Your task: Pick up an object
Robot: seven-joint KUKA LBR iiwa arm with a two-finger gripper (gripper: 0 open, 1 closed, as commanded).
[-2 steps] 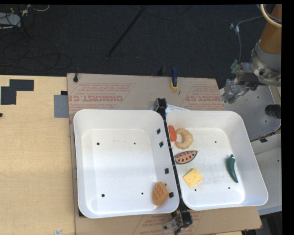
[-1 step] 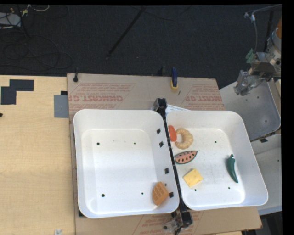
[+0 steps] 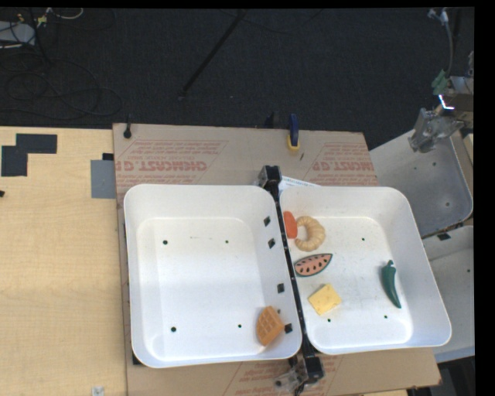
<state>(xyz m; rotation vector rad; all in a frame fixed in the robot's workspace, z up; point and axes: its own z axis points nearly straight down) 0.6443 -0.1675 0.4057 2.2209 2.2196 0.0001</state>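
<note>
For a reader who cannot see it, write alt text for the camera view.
Two shallow white bins sit side by side on a bench, seen from above. The right bin holds a tan ring, an orange piece, a watermelon slice, a yellow block and a green pepper. The left bin holds a waffle-like piece in its near right corner.

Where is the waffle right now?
The waffle lies in the left bin, at its near right corner against the divider, just across from the yellow cheese block in the right bin.

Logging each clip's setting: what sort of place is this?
Likely a robotics lab test bench: two white bins clamped side by side on cardboard, toy food such as a watermelon slice, and loose cables behind.
</note>
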